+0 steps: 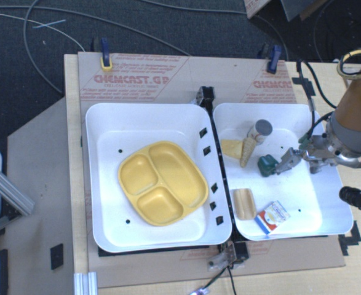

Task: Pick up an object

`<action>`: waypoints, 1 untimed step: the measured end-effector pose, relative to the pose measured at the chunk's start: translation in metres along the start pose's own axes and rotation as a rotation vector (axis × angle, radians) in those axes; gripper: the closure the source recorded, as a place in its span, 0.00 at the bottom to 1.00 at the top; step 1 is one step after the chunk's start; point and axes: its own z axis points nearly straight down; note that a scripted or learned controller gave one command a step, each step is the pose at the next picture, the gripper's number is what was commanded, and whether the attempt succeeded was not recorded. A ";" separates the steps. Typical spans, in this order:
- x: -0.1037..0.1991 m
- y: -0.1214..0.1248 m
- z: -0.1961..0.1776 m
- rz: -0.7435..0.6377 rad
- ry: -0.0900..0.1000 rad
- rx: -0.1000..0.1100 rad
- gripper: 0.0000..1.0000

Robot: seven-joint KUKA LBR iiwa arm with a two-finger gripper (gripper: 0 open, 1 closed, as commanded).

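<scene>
My gripper (pixel 285 163) reaches in from the right, low over the right bin (pixel 328 214). Its tip is right beside a small dark green object (pixel 267 165), on that object's right side; I cannot tell whether they touch. A tan cone with a grey round top (pixel 253 141) lies tilted just above the green object. A pale yellow wedge (pixel 232 149) sits to the cone's left. Nearer the front lie a tan bread-like slice (pixel 243 203) and a small red, white and blue packet (pixel 271 216).
The left bin (pixel 100 165) holds a yellow divided plate (pixel 162 182). A black divider with clips (pixel 214 165) runs between the bins. The arm's orange band (pixel 357 109) and cables stand at the right edge. Blue clamps (pixel 106 54) hold the board at the back.
</scene>
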 end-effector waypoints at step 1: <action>0.000 0.003 -0.007 -0.003 -0.003 -0.013 0.00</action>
